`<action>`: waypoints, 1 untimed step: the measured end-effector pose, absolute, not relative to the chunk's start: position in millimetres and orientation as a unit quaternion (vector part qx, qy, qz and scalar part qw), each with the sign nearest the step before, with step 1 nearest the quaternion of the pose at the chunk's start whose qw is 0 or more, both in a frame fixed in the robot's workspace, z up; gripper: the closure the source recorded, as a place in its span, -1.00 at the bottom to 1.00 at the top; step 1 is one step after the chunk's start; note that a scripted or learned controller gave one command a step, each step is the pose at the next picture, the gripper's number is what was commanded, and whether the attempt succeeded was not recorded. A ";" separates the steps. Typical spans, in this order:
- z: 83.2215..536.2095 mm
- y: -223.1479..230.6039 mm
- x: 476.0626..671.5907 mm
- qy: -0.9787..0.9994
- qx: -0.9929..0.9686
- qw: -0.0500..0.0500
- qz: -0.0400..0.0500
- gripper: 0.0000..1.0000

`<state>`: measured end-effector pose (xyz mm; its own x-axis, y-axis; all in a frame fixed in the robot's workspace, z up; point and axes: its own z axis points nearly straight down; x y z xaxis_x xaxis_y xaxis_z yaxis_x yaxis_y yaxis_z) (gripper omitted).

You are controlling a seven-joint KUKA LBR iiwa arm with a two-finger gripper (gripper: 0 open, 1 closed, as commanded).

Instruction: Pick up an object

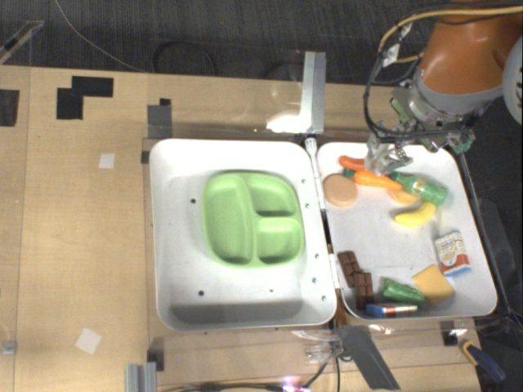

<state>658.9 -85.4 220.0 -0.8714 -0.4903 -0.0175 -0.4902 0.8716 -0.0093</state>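
My gripper (384,158) hangs low over the far part of the right bin (474,219), under the orange band of the arm. It is just above an orange carrot (376,180) and beside a red-orange pepper (351,163). Whether it touches either one is unclear, and I see nothing lifted. Close by lie a tan round cookie (340,190), a green bottle (425,189) and a yellow banana (415,214).
Nearer in the right bin are a small carton (451,251), a cheese wedge (433,284), a green piece (399,289), a chocolate bar (355,270) and a blue-red marker (391,309). The left bin (172,243) holds a green divided plate (252,217).
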 end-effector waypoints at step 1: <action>175.1 -114.9 670.7 0.927 -0.375 0.005 -0.001 1.00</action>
